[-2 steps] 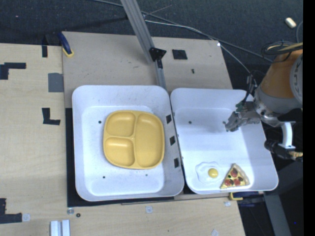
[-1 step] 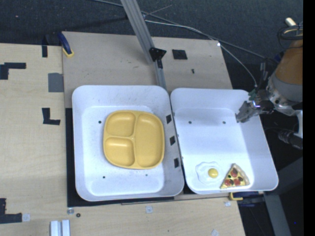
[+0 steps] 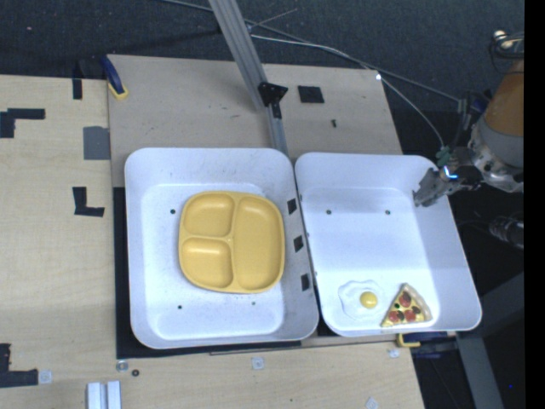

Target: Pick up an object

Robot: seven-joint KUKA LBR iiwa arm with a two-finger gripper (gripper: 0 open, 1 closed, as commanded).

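Reaching next: tool (image 3: pixel 428 189) at right bin (image 3: pixel 443 228) upper-right rim, finger state unreadable. Advise descent toward pizza slice (image 3: pixel 407 306) or fried egg (image 3: pixel 361 298), lower right; centre before closing.

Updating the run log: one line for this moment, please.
pincer: over right bin's right rim | fried egg, pizza slice: near corner | yellow plate: left bin

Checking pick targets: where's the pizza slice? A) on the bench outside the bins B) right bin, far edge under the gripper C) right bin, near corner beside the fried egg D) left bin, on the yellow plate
C: the pizza slice lies in the right bin's near corner, right beside the fried egg.
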